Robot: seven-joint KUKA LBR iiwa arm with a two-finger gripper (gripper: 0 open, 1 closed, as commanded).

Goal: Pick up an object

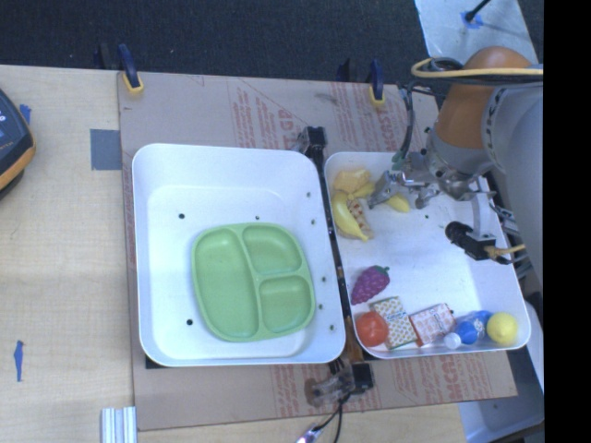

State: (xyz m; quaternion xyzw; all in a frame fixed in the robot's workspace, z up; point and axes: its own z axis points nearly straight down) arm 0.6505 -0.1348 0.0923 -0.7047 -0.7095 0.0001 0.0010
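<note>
Tomato [370, 329], small cartons [414, 325], bottle [467, 330] and lemon [502, 328] line the right bin's [434, 247] near edge.
From the green plate [253, 280] in the left bin [157, 247], look right: the gripper [395, 195] hangs by the bananas [351, 206], touching something yellow; you cannot tell its jaws. Drop straight, squeeze gently.

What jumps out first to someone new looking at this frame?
Probably the green divided plate, lying alone in the left bin. Next, the grey and orange arm at the right, its gripper low over the bananas at the right bin's far end. Then the colourful clutter along that bin's near edge: tomato, purple grapes, lemon.
</note>
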